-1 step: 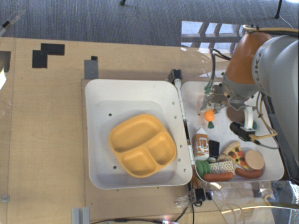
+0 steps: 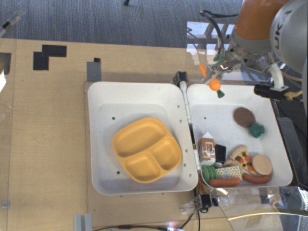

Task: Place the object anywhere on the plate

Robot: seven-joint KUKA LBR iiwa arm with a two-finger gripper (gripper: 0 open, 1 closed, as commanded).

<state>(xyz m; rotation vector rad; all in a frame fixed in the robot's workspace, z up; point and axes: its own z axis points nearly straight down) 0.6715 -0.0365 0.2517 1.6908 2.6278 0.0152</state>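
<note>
Item: toy carrot at the claw, far edge of the right bin; plate waiting in the left bin.

The arm (image 2: 269, 18) reaches in from the right, and its claw (image 2: 217, 76) hangs over the far left corner of the right bin (image 2: 284, 143). A small orange toy carrot (image 2: 215, 85) with a green tip sits right at the claw's end, apparently lifted clear of the bin floor; whether the claw is clenched on it or released I cannot tell. The yellow divided plate (image 2: 147, 149) lies in the middle of the left bin (image 2: 96, 143), well apart from the carrot, so a carry leftward across the divider (image 2: 188, 124) looks to be what remains. The remaining toy foods (image 2: 236, 165) lie crowded along the near side of the right bin, with a brown disc (image 2: 244, 117) and a green piece (image 2: 257, 130) farther back. Both bins rest on the table (image 2: 43, 143).
</note>
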